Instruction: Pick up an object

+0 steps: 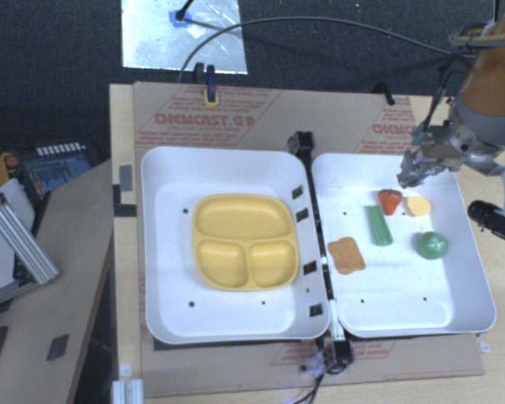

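The gripper (411,175) hangs at the upper right of the frame, over the right bin (404,314); whether it is spread I cannot tell. Just below it sit a red strawberry (390,200), green stick (380,225), green ball (431,244) and toast piece (347,255).

A grey robot arm (488,99) with an orange band above its wrist reached in from the upper right corner of the view. It sloped downward and to the left, ending in a dark metal gripper (414,172) that pointed down and to the left. The gripper hung low, its tip a small, dark, blurred cluster, and nothing could be seen between its fingers; whether they stood apart or together was too unclear to tell.
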`<state>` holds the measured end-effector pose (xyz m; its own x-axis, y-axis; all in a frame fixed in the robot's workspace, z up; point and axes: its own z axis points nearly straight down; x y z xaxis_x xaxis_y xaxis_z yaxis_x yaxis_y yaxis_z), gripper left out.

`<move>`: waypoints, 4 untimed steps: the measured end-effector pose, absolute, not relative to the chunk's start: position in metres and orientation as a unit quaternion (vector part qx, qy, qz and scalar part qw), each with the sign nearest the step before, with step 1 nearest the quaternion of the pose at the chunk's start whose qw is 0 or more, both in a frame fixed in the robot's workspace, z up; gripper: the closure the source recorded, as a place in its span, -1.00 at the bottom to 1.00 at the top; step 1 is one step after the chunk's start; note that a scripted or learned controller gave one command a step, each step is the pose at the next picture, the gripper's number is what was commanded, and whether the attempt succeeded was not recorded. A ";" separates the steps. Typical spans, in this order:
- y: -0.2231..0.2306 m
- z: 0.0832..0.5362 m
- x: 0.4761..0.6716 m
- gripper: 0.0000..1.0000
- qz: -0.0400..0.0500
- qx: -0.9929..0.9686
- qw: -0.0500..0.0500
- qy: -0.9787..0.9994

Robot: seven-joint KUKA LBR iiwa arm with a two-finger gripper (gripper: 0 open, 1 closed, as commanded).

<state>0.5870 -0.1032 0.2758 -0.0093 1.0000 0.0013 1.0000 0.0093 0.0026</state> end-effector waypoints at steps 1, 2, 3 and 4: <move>-0.052 0.260 0.599 1.00 0.001 0.704 0.000 0.710; -0.007 0.258 0.599 1.00 0.001 0.704 0.000 0.710; 0.048 0.262 0.606 1.00 0.002 0.703 0.000 0.711; 0.111 0.255 0.612 1.00 0.002 0.703 0.000 0.711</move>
